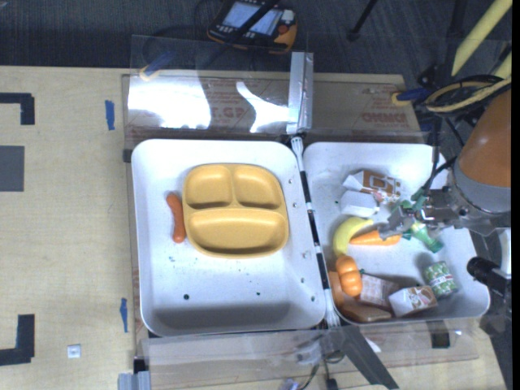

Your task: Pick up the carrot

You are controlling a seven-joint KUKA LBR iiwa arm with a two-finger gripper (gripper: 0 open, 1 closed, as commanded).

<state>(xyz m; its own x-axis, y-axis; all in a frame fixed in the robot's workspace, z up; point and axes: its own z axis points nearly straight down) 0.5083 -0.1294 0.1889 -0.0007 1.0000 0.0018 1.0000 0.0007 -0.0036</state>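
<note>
Camera view: gripper [400, 220] low in right bin [325, 218], fingers pinched on the carrot [377, 237], which lies across the banana [349, 232]. Same bin holds a small pumpkin [349, 278], cartons [413, 299] and a green can [440, 278]. Left bin [154, 242] holds a yellow divided plate [236, 208] with a sausage [176, 216] touching its left edge.
</note>
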